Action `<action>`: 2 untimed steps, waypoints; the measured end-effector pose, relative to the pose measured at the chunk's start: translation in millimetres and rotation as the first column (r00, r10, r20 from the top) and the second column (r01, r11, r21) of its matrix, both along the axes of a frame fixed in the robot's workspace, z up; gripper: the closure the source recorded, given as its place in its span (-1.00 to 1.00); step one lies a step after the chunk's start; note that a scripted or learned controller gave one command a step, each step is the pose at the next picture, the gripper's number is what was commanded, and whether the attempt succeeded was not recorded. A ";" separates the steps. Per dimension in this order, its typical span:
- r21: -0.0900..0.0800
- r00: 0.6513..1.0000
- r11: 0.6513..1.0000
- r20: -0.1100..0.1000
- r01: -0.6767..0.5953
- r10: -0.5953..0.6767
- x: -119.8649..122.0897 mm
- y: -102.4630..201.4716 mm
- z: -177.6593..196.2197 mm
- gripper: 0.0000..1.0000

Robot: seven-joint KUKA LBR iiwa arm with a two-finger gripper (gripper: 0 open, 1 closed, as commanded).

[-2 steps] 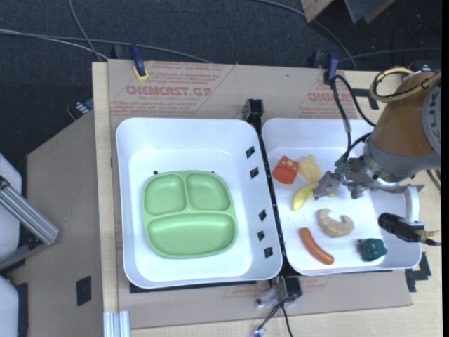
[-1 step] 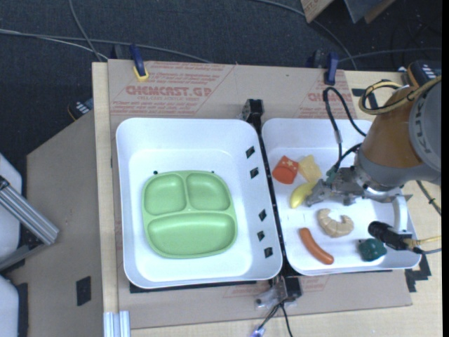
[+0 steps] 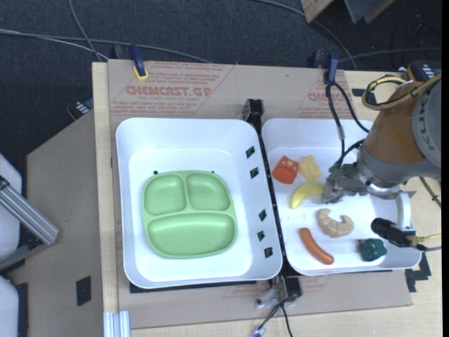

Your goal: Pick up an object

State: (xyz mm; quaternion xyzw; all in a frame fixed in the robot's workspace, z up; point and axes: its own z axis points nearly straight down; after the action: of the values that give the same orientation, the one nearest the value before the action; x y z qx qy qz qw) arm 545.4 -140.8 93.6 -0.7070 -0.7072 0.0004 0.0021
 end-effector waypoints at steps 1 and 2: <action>-0.004 1.000 1.000 0.008 0.000 0.000 -2.2 -2.3 62.2 1.00; -0.004 1.000 1.000 0.008 -0.001 0.001 -0.6 -2.5 115.2 1.00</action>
State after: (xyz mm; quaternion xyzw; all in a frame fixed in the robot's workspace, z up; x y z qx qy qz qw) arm 544.8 -143.3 208.8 -0.7066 -0.7076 -0.0013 -0.0020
